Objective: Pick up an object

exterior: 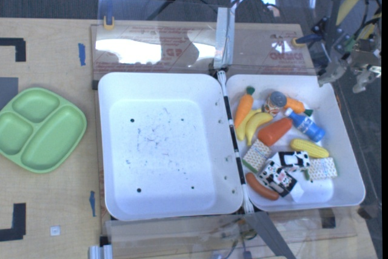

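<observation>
The right bin [348, 182] holds a heap of toy foods. An orange carrot [244, 107] lies at its left, beside a yellow banana [257, 123] and a red-orange piece [276, 130]. A blue bottle [307, 126] and a yellow corn cob [309, 147] lie to the right. A grey round can [277, 99] sits at the back. A black-and-white patterned item [285, 170] and a brown sausage [262, 186] lie near the front. My gripper [348, 70] hangs outside the bin's back right corner, above the bench edge, apart from all the objects.
The left bin [115, 100] sits beside the right one, with a ridge between them. A green divided plate [39, 129] lies on the bench at far left. Clear plastic walls [182, 39] stand behind both bins. Cables and stands crowd the top right.
</observation>
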Controlling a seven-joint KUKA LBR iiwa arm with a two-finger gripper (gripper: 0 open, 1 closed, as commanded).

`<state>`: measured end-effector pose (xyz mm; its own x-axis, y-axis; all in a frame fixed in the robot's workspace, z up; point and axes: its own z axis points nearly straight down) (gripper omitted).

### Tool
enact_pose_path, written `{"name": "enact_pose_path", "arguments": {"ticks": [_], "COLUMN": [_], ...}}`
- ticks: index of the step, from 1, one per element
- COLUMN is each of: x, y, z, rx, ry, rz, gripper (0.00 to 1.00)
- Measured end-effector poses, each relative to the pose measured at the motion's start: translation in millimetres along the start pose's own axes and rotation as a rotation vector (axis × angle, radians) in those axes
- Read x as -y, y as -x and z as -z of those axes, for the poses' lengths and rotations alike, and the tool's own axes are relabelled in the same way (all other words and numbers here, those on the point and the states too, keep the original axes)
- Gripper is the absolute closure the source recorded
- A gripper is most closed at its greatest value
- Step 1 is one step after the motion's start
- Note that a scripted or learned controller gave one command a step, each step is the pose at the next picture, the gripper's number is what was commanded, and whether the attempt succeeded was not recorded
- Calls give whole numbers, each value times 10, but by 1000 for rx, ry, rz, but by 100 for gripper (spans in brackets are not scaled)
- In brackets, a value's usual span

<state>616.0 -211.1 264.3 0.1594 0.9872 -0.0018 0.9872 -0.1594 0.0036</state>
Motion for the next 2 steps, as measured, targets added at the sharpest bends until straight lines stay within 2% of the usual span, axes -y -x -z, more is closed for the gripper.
{"name": "enact_pose_path", "arguments": {"ticks": [1, 2], "x": [-24, 448], "y": [-92, 32], "z": [-1627, -1763], "rx": [-2, -14], "ry": [-2, 3], "rz": [211, 340], "gripper": [0, 0]}}
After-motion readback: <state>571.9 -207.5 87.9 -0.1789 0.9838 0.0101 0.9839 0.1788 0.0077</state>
